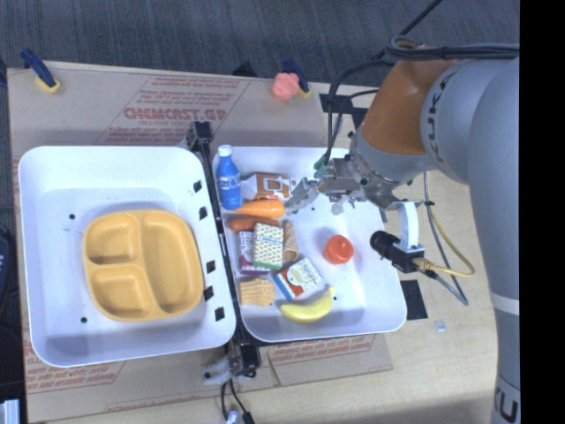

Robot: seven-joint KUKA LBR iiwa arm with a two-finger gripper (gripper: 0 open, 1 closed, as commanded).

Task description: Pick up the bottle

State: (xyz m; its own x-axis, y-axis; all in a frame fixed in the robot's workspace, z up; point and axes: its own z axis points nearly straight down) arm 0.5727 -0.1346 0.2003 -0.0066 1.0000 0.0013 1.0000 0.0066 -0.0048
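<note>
The bottle [228, 177] is small and blue with a white cap. It lies in the back left corner of the right bin [381, 309], against the wall shared with the left bin. My gripper [303, 194] hangs over the back middle of the right bin, to the right of the bottle and about a bottle's length away from it. It sits just above a brown packet [272, 185] and the tip of a carrot [258, 209]. Nothing shows as held in it.
The right bin also holds snack packets [267, 244], a banana [307, 308] at the front, an orange-red ball [338, 249] and a cracker [254, 291]. A yellow divided plate [141, 263] lies in the left bin [44, 184]. Clamps and a pink item [285, 85] line the bench's back edge.
</note>
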